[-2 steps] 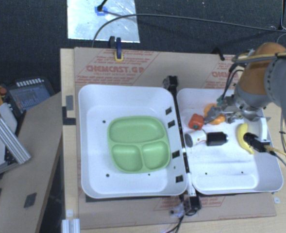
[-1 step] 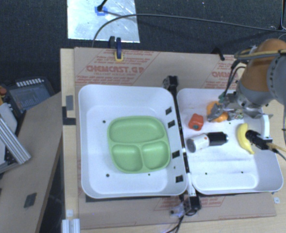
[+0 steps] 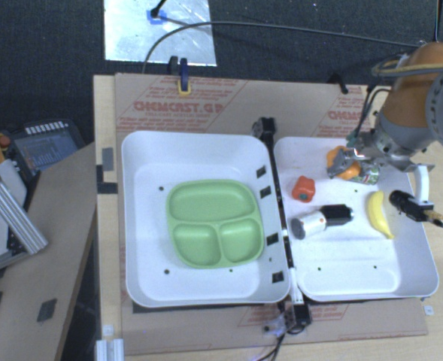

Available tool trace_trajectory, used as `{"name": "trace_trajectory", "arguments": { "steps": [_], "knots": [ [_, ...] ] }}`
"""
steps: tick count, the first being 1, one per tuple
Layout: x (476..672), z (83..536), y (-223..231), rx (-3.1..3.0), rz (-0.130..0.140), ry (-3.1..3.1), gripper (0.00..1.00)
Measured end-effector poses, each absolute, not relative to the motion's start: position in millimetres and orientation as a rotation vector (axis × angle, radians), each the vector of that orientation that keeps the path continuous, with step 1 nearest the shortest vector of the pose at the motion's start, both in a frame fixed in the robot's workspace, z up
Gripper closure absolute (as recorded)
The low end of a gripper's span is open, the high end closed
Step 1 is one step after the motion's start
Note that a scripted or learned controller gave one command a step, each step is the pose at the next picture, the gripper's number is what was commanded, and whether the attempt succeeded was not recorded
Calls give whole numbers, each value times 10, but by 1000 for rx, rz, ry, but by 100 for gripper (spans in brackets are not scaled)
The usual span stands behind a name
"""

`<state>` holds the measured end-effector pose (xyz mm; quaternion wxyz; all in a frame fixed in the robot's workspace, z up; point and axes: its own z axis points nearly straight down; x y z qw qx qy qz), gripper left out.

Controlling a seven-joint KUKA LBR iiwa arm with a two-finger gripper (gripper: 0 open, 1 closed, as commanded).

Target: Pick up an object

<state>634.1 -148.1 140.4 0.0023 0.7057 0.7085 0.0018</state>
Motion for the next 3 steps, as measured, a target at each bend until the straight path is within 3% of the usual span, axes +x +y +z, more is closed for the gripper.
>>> {"name": "trace_trajectory", "arguments": {
  "steps": [2,3],
  "knots": [
    [6369,2677,-1563,2212,6,2222,100],
    [6310,2516,-1068,2213,1,2231,100]
  ]
}}
